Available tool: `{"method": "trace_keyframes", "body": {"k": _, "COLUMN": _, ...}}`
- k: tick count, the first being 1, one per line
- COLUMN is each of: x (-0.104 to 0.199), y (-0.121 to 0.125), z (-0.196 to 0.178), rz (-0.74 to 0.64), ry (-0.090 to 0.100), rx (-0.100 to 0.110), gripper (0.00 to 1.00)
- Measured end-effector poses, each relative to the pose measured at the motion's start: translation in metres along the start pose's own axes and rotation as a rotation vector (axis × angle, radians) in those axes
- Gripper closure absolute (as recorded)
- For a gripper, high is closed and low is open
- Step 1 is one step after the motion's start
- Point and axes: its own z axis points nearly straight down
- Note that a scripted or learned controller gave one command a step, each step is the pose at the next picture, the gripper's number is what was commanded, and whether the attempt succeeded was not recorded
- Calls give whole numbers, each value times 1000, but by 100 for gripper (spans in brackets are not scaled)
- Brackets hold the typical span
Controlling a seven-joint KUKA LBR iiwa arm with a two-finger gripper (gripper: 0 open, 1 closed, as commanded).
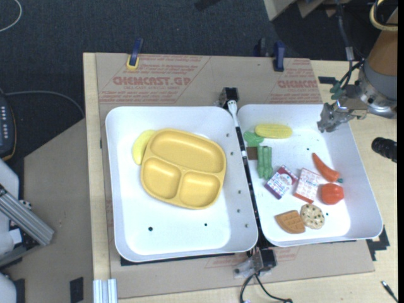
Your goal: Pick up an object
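Note:
My gripper (329, 120) hangs over the far right corner of the right bin (363, 188), above its rim, with nothing visible between its fingers. Below it in that bin lie a corn cob (273, 130), a green piece (264, 161), two small red-and-white packets (280, 182) (307, 184), an orange-red carrot (325, 166), a red tomato (332, 194), a cookie (312, 216) and a toast slice (290, 222). The nearest item, the carrot, lies well below the gripper toward the front.
The left bin (126, 201) holds a yellow divided tray (182, 168) with a yellow piece (141, 146) tucked beside its left edge. Cardboard (189, 74) lies under both bins, with clamps at the back. The arm comes in from the upper right.

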Motion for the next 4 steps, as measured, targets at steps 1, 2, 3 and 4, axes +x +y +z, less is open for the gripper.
{"method": "trace_keyframes", "body": {"k": 1, "x": 52, "y": -14, "z": -8, "rz": -1, "ry": 1, "rx": 0, "gripper": 100}}
{"method": "trace_keyframes", "body": {"k": 2, "x": 109, "y": -29, "z": 9, "rz": -1, "ry": 1, "rx": 3, "gripper": 100}}
{"method": "trace_keyframes", "body": {"k": 3, "x": 157, "y": -38, "z": 20, "rz": 0, "ry": 1, "rx": 3, "gripper": 100}}
{"method": "trace_keyframes", "body": {"k": 4, "x": 199, "y": -46, "z": 2, "rz": -1, "ry": 0, "rx": -3, "gripper": 100}}
